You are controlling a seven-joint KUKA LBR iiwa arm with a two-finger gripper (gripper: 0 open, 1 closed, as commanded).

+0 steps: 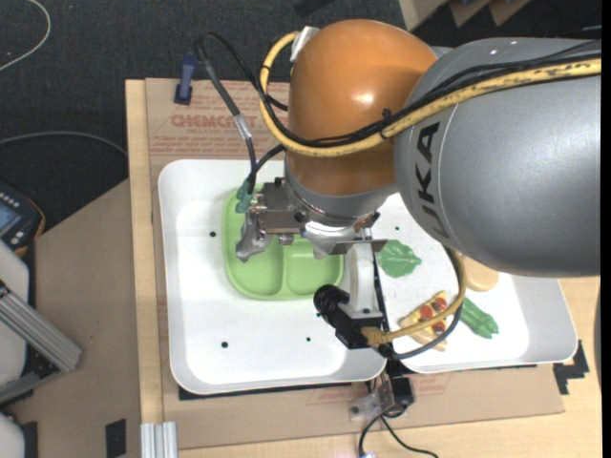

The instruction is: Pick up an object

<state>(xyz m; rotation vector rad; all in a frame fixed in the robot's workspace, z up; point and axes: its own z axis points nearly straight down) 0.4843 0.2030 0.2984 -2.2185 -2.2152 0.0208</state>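
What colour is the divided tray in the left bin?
Light green tray, seen in the camera view.

The arm's orange band (358,103) is glossy and smooth, catching bright highlights; the grey casing (516,160) beside it has a satin sheen. The white bins (191,284) look like smooth matt plastic. The green divided tray (277,273) is smooth, slightly shiny plastic. The table (153,141) top looks like matt, printed cardboard.

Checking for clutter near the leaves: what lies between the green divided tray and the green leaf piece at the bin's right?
In the camera view, the robot's wrist hardware stands between the green tray and the leaf piece.
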